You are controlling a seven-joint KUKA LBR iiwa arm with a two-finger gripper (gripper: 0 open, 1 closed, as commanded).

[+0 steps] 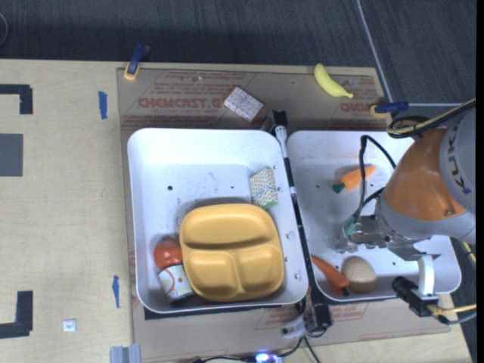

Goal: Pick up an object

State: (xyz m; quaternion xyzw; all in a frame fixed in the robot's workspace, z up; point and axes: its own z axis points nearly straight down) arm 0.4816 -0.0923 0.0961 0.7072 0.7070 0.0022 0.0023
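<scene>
My gripper (358, 233) reaches down into the right bin (318, 153), under the grey wrist and its orange band. It hangs just above a beige egg-shaped object (360, 272) near the bin's front wall. An orange carrot-like piece (330, 272) lies to the left of the egg, in the front left corner. A second small carrot (354, 178) with a green tip lies toward the back of this bin. In the left bin (151, 172) sit a yellow divided tray (231, 249), a red and white can (171, 269) and a small patterned packet (264, 187).
On the cardboard behind the bins lie a yellow banana (332, 82) and a small patterned box (243, 103). Blue clamps (137, 59) hold the cardboard's back corners. Black cables (374, 157) loop over the right bin beside the arm.
</scene>
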